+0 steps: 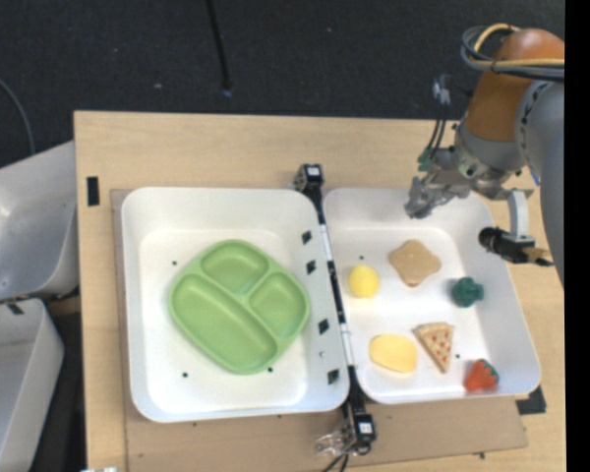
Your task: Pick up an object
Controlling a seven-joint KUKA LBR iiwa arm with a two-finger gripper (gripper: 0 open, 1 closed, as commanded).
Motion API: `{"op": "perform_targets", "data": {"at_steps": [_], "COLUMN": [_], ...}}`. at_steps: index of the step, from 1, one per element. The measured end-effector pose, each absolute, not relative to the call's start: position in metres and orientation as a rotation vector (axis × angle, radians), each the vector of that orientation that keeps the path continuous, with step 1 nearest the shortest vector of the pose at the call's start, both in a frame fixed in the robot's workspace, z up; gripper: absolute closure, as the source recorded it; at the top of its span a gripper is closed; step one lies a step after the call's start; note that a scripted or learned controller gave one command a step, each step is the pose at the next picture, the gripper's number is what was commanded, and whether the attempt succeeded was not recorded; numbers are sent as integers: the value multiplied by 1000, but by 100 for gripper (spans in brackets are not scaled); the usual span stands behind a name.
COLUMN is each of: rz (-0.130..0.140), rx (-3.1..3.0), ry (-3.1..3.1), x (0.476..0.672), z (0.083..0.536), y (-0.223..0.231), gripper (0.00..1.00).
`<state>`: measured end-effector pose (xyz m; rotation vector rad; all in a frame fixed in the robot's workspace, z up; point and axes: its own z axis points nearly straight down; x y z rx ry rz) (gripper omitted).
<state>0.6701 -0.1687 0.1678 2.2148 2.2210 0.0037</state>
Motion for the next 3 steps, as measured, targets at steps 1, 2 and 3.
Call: {"op": "perform_targets", "data": {"at_steps": [1, 2, 3], "rz": [4, 5, -1], "rx": [2217, 2213, 2216], "ry": [2218, 2221, 2227], "x": [668, 669, 653], "z": [213, 268, 254], "y": [-173, -175, -125], "gripper": [100, 100, 100]}}
